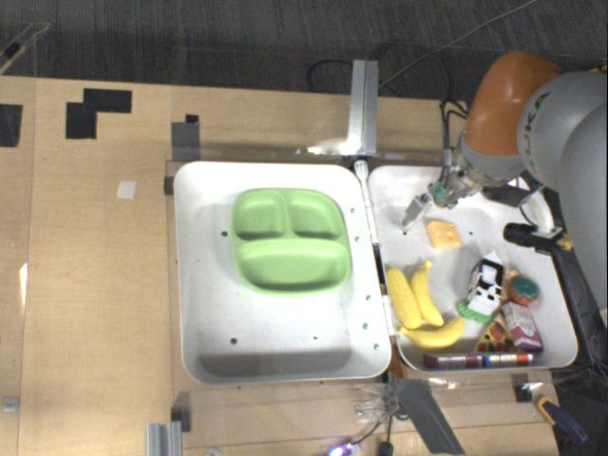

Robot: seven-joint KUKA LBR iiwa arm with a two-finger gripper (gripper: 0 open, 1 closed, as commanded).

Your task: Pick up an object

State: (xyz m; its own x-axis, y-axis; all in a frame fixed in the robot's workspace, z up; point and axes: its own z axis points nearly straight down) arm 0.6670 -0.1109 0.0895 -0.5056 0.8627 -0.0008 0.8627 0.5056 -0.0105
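The gripper (418, 207) hangs over the back of the right bin (570, 345), reaching in from the arm (532, 112) at the right. Its thin fingers look slightly parted and nothing sits between them, so it holds no object. It is tilted down toward the bin floor, its tips just beside the cheese (443, 233), which is probably the nearest candidate for a pick.

The loose objects all lie in that right bin, crowded toward its front: a corn cob (402, 297) touching a banana (432, 316), a black-and-white carton (485, 288), a small round green-and-red item (522, 291) (too small to name), a red packet (522, 326) and a marker (480, 359) along the front wall. The cheese lies apart from the rest, which would make it easier to grasp without bumping neighbours.

The left bin (204, 350) bears a green tray (288, 237), lying flat near its middle; too wide, I judge, for these fingers.

Both bins rest side by side on a pale wooden bench (85, 283) with black markers. A metal post (364, 107) stands behind the seam between them, and dark carpet with cables runs beyond.
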